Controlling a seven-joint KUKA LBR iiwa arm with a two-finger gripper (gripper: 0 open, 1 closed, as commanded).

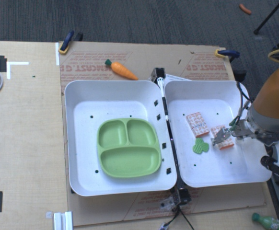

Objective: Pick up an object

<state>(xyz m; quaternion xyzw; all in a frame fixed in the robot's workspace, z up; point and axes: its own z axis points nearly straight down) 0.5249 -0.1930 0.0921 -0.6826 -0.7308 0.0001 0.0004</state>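
In the right bin [211, 174] lie three small things. A pink-and-white box [196, 124] sits near the middle. A green leaf-shaped piece [201, 146] lies just below it. To their right is a small white-and-red box [225, 143]. My gripper [220, 137] reaches in from the right and sits low, right over the top of that white-and-red box, hiding part of it. The grey arm with its orange band [273, 92] hangs over the bin's right wall.
A green divided plate [128, 147] fills the middle of the left bin [82, 128]. A toy carrot [122, 70] lies on the cardboard behind the bins. Clamps [66, 42] hold the cardboard's back corners. A green bottle [269, 220] lies at the bottom right.
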